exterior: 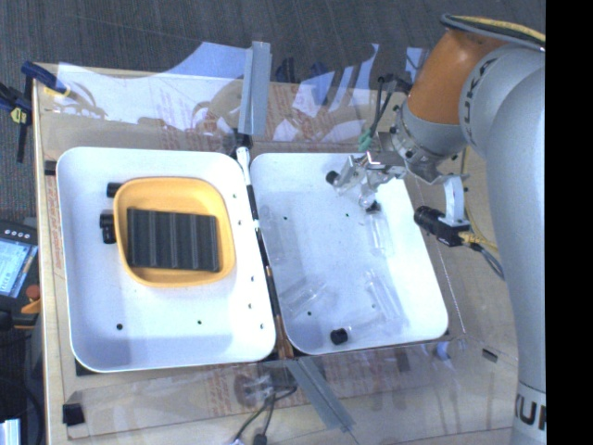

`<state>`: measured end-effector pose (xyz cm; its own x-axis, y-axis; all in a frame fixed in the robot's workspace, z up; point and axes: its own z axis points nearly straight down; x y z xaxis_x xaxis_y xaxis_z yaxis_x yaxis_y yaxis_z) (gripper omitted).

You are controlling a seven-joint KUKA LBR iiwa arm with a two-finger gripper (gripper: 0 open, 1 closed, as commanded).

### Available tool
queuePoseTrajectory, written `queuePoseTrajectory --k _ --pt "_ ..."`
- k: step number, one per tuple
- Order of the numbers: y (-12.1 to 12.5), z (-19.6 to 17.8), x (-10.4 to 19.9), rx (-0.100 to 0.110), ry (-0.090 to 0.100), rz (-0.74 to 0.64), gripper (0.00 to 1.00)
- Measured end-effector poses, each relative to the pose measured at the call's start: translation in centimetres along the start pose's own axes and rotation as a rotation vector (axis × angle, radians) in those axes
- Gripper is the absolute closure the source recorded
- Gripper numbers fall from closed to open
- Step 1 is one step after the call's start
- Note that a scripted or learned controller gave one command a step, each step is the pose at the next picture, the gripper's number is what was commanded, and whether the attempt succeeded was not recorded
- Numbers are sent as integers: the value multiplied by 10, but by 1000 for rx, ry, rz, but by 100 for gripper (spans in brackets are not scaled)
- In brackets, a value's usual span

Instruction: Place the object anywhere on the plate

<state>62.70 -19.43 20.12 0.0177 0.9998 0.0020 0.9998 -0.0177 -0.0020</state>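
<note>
Two white bins are being carried side by side on the table (185,392), the view slanting down from above. Nearest the camera, the front rim of the right bin (435,290) is being touched by a small black object (339,336), lying just inside the bottom edge, left of centre. Faint clear plastic pieces (375,295) are being seen on the same bin floor, too washed out to identify. Further back and to the left, the left bin (79,276) is being occupied by a yellow plate (139,197), and a dark ribbed block (174,237) is being borne on the middle of that plate. Two small black bits (109,225) are being seen just beside the plate's left edge. Further still, the hand (366,184) is being held over the back part of the right bin, near its upper right corner, well apart from the plate. Finger spacing cannot be told: the fingertips are being lost in glare against the white floor. Whether anything is being gripped cannot be told either. Behind it, the grey arm (500,156) with its orange band (445,82) is being seen reaching in from the right.
</note>
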Motion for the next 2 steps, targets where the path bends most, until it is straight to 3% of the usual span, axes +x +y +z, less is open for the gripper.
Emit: queuePoseTrajectory --k 1,2 --pt "-19 11 42 5 0 -281 100" --pt "-57 8 108 1 -3 -554 100"
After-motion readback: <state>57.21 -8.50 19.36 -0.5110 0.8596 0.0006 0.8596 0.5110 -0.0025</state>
